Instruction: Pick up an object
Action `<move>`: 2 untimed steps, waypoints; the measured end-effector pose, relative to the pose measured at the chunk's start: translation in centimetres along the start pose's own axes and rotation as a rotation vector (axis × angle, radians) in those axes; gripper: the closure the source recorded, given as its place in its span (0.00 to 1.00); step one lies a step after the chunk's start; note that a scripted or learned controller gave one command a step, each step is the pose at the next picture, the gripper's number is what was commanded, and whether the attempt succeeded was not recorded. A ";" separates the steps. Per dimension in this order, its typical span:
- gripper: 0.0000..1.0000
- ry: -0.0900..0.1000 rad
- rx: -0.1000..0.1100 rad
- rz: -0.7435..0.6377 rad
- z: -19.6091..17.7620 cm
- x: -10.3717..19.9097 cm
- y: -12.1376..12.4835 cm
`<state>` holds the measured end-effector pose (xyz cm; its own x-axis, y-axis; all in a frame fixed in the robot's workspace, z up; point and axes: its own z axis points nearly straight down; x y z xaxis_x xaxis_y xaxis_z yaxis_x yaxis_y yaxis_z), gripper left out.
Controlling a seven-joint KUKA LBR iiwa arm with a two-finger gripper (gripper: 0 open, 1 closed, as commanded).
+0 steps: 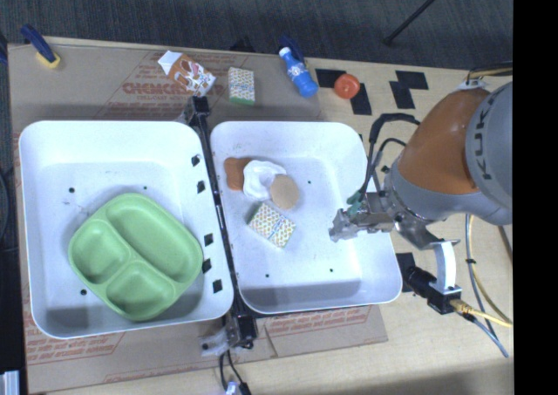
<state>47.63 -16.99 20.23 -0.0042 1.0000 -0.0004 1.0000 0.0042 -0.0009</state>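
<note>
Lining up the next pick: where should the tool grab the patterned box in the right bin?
Take the patterned box across its short sides, from above. It lies flat and apart from the white and brown pile, so its edges look free. The tool waits to its right.

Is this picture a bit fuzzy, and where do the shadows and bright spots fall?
In the camera view, the whole image is slightly soft; the gripper looks blurred and its details are hard to read. The white right bin is bright, nearly washed out, with a soft shadow along its near wall. The green tray casts a grey shadow in the left bin. The floor above is dark.
</note>
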 end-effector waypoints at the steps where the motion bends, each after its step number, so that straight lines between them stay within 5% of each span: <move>1: 1.00 0.000 -0.002 -0.001 -1.0 0.5 0.1; 2: 1.00 0.001 0.002 -0.003 -1.1 4.0 0.1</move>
<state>47.69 -12.97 21.36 -0.0075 1.0000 0.0007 1.0000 0.0075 -0.0024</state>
